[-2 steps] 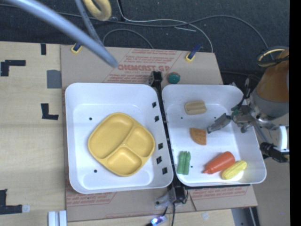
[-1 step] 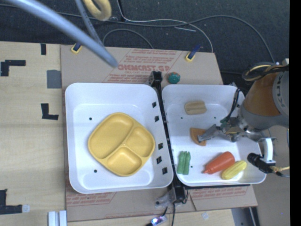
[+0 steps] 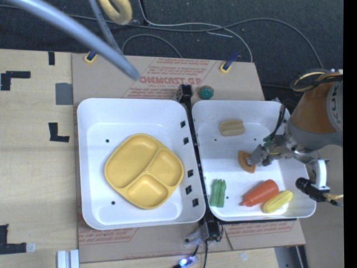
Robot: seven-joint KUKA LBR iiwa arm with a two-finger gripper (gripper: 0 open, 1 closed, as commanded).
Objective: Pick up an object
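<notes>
Overhead, nearest the lens, a grey metal pole crosses the upper left at a slant, with a blurred yellow loop beside it.

1. Left white plastic bin: it holds one yellow three-compartment plastic plate, lying flat near the bin's centre.

2. Divider: a small teal ball rests on the brown cardboard sheet just beyond the bins' far edge.

3. Right white plastic bin: a green ribbed pod-shaped toy lies near the left wall. A tan bread-roll-shaped toy lies toward the far wall. An orange carrot-shaped toy lies touching a yellow corn-shaped toy near the front wall.

4. Task object: a small orange-brown rounded toy sits mid-bin, apart from the other toys.

5. Gripper: it sits low, directly right of the orange-brown toy and at its edge. How far its claw is spread cannot be determined, and no object is visibly held.

6. Handling, estimated: the toy appears to be light, rigid moulded plastic, smooth and likely to slip or roll. Take hold across its narrow width at the middle.

7. Orientation: the toy's long axis appears to run roughly from far to near, tilted slightly rightward. Its outline is partly hidden by the gripper, so which end leads cannot be determined.
</notes>
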